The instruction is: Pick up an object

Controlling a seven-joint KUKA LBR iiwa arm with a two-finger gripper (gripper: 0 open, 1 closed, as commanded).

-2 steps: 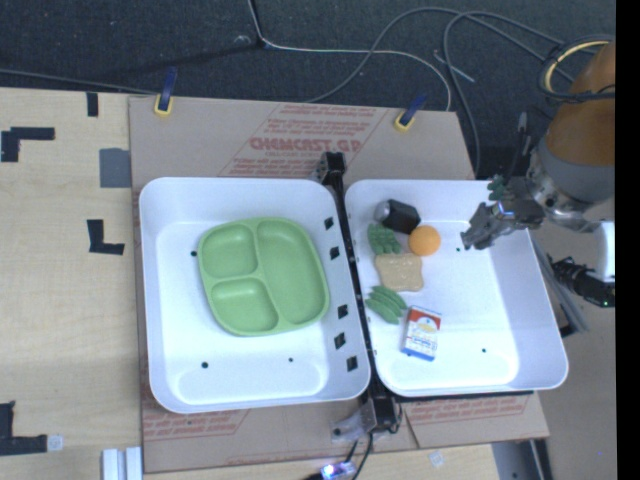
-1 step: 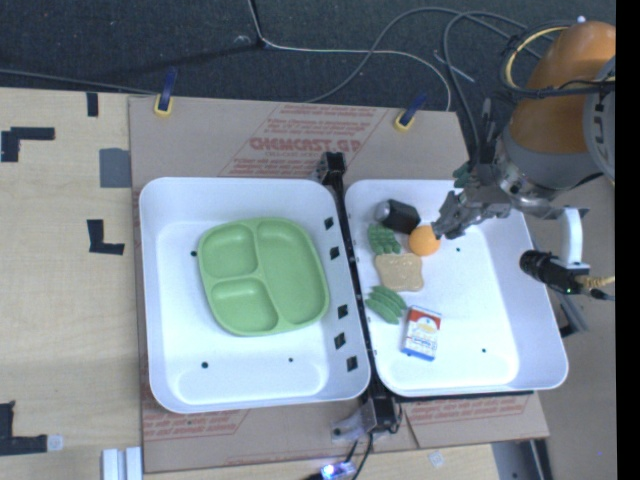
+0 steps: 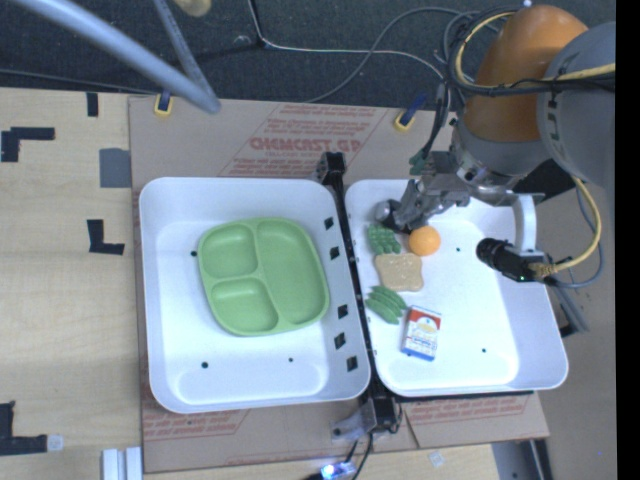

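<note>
Left white plastic bin (image 3: 160, 298): green three-compartment plastic tray (image 3: 263, 274). Right white bin (image 3: 520, 358): round orange ball (image 3: 425, 241), tan bread slice (image 3: 400, 272) in front of it, small carton (image 3: 422, 333) nearest.

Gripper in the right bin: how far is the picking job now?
Done: the gripper has reached the right bin, low beside the orange ball. In hand: nothing visibly held. Left: grasping and lifting; the ball, green pieces, tan slice and small box all lie in the bin.

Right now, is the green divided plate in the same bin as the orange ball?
No, the green divided plate lies in the left bin; the orange ball is in the right bin.
</note>
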